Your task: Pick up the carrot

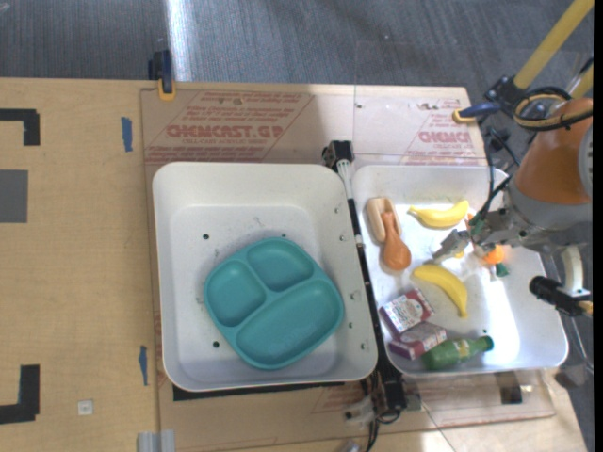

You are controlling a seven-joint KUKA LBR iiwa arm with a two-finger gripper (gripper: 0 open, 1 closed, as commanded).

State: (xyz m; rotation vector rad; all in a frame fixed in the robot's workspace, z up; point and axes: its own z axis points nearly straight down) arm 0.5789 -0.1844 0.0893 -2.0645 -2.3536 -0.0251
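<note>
On the table (pixel 75 252), the left bin (pixel 179 252) carries a teal divided plate (pixel 273 301), set toward the bin's near right corner. Just beside it stands the right bin (pixel 546 342), their rims touching along the middle.

In the right bin, along its left wall, a hot dog in a bun (pixel 378 217) lies near the far left corner, and an orange wooden spoon (pixel 395 249) sits just beside it. One banana (pixel 439 216) lies toward the far edge, a second banana (pixel 444 285) near the bin's middle. By the near left corner a red snack packet (pixel 405 311) rests on a dark purple box (pixel 415 343), with a green bottle (pixel 456 350) lying on its side along the near edge.

My pincer (pixel 482 236) hangs over the right half of that bin, between the two bananas and to their right. The carrot (pixel 494 252) shows as a small orange shape at my fingertips, green at its near end. The fingers appear clenched on it, though the view there is small and cluttered.
</note>
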